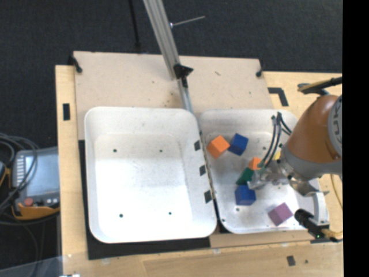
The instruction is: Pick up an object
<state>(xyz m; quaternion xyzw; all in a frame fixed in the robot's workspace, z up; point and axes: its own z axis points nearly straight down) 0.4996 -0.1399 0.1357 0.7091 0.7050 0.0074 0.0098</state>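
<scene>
My gripper [258, 180] is lowered into the right-hand bin [230, 221], in the middle of a cluster of small blocks; whether it is open or closed I cannot tell, as its tip is small and blurred against the blocks. My arm enters from the right, its orange band [314, 134] lying over the bin's right edge, with black cables running down from the band toward the wrist.

Contents of the right-hand bin: an orange block [218, 146] near the upper left, just beside a blue block [238, 143] to its right. A green block [244, 176] and a small orange piece [255, 164] sit immediately at the gripper, touching or nearly touching it; contact cannot be resolved. A second blue block [245, 195] lies just below the green one. A purple block [280, 213] rests apart, toward the bin's lower right corner.

The left-hand bin [92, 172] adjoins the right one along a shared edge. Both stand on the counter [69, 91], a pale wooden board. A slanted aluminium rail [162, 30] rises from the counter's rear, behind the junction of the bins. A handheld control pendant [34, 183] with cabling lies off the counter at far left.
</scene>
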